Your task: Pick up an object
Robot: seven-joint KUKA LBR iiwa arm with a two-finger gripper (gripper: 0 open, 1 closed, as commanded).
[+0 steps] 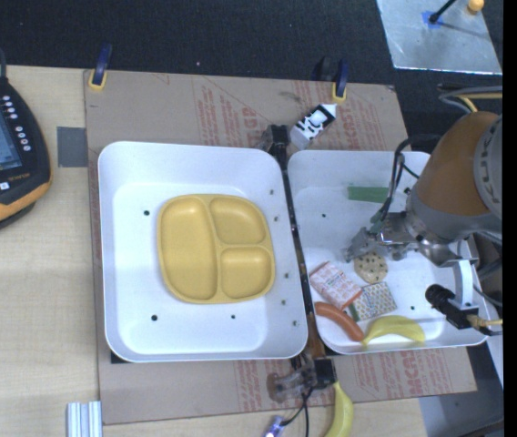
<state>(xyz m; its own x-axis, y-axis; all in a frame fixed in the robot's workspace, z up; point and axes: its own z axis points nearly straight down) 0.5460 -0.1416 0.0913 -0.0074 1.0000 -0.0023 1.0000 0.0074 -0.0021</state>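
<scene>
Several small things are crowded in the right bin (331, 167) near its front edge: a cookie (370, 267), a pink packet (335, 282), a sausage (339, 321) and a banana (394, 331). The gripper (377, 242) is seen just above the cookie; its state cannot be told. A yellow divided plate (215, 248) is placed in the left bin (122, 244).
</scene>
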